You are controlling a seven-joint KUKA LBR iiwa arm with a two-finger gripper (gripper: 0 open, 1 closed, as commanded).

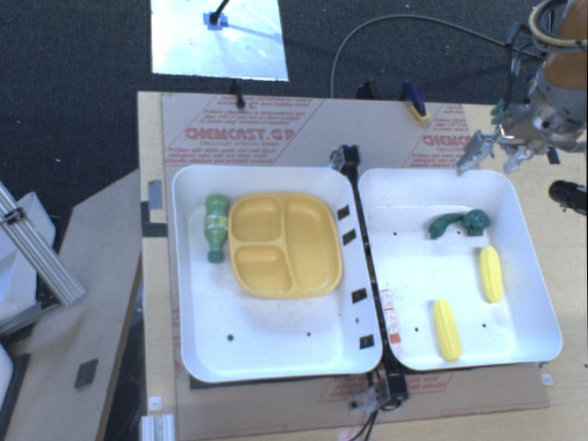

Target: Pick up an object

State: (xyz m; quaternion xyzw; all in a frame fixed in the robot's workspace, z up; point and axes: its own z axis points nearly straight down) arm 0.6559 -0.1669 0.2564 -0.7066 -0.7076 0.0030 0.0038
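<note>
The right bin [514, 343] holds a dark green toy [458, 222] near its back and two yellow corn cobs, one [491, 273] at the right and one [446, 328] toward the front. In the left bin [197, 338] a green bottle [216, 227] lies beside a yellow divided plate [285, 244]. My gripper [494, 152] hangs above the back rim of the right bin, up and to the right of the green toy. Its two fingers are spread apart with nothing between them.
A divider with black clips [358, 246] runs between the bins. A shiny metal sheet [218, 26] lies on the dark floor behind the bench. A cable [386, 26] loops behind the bench. An aluminium rail [32, 246] leans at the left.
</note>
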